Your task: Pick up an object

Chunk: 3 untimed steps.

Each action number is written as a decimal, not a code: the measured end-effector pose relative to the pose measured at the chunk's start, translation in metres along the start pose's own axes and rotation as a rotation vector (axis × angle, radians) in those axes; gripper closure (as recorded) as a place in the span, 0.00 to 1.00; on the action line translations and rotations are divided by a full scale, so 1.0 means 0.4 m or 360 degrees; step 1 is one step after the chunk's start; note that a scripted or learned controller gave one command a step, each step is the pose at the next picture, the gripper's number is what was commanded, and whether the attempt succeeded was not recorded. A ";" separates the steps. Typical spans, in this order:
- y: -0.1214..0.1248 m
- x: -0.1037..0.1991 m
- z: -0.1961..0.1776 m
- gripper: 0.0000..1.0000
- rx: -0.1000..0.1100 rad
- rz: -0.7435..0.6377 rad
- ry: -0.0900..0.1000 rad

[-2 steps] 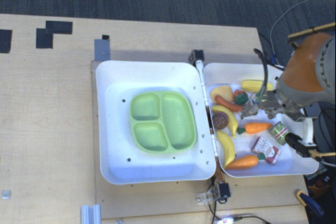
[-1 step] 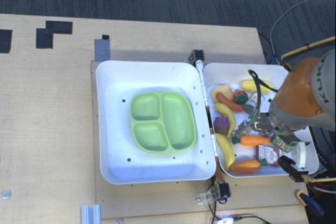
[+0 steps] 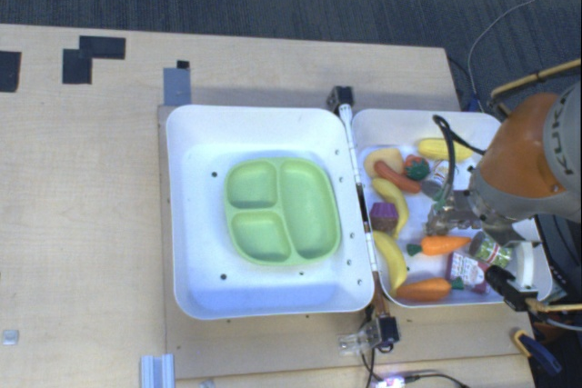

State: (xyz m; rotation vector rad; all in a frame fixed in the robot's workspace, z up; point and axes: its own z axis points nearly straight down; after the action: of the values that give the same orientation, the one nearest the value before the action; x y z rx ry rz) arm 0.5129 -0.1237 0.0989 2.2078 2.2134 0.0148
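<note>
The right bin (image 3: 364, 134) holds a heap of toy food. In it lie a banana (image 3: 391, 192), a second banana (image 3: 394, 258), a purple piece (image 3: 384, 215), a carrot (image 3: 445, 244), a red pepper (image 3: 397, 177) and an orange piece (image 3: 424, 290). My gripper (image 3: 443, 218) reaches in from the right and hangs low over the bin's middle, just above the carrot and right of the purple piece. I see nothing held in it. The orange wrist band (image 3: 518, 154) hides part of the bin's right side.
The left bin (image 3: 195, 286) bears a green divided plate (image 3: 282, 210). A yellow piece (image 3: 443, 148) lies at the right bin's far edge. A red-and-white packet (image 3: 466, 269) and a small bottle (image 3: 492, 251) sit near its right front. A black cable (image 3: 450, 136) loops above the gripper.
</note>
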 end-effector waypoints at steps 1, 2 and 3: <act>0.000 0.000 0.000 0.00 0.0001 0.0000 0.0000; 0.004 0.001 -0.026 1.00 -0.0006 -0.0003 0.0000; 0.004 0.001 -0.026 0.00 -0.0006 -0.0004 0.0000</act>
State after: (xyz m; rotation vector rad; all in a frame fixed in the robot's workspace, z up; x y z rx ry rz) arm 0.5143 -0.1231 0.1095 2.2034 2.2143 0.0188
